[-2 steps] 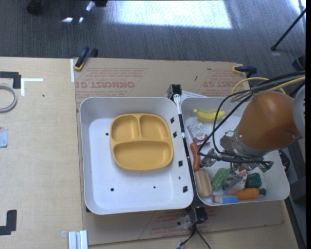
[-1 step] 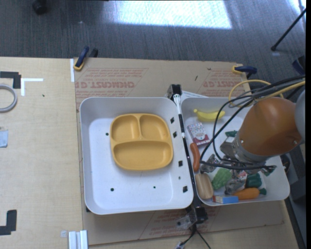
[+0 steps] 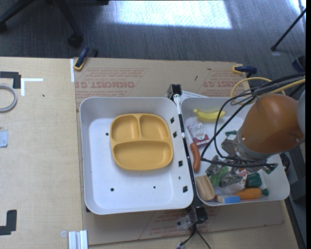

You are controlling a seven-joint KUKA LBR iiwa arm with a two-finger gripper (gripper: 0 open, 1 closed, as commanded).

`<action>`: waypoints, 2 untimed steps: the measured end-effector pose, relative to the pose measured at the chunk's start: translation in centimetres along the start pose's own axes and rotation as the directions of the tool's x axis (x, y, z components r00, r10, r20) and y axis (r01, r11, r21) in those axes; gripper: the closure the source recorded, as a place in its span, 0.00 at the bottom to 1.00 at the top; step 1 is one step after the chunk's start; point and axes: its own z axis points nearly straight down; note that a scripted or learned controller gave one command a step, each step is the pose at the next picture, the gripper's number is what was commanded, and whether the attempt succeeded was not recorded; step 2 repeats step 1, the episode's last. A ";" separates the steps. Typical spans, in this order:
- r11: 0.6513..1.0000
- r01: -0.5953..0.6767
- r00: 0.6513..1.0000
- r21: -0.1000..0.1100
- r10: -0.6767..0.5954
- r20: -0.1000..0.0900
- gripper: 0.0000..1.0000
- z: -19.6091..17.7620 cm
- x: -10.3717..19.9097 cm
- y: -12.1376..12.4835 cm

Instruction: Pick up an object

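Fingers lost beneath my grey arm's orange band [image 3: 269, 124], apart or together I cannot tell, above the right white plastic bin [image 3: 279, 187]. Reaching, I judge; next, close on one toy, perhaps the orange carrot [image 3: 250, 193].

A pale wooden bench [image 3: 39, 160] fills the left and lower part of the view, with a sheet of printed cardboard [image 3: 131, 80] laid over it. Beyond the bench is dark grey carpet [image 3: 146, 44], with a bright patch of light [image 3: 170, 12] on it, perhaps from a window. Black chair legs [image 3: 73, 29] stand at the upper left.
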 end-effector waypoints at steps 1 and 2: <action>1.000 -0.021 1.000 -0.004 0.021 -0.005 1.00 -0.2 0.6 -0.6; 1.000 -0.021 1.000 -0.004 0.021 -0.005 1.00 -0.2 0.6 -0.6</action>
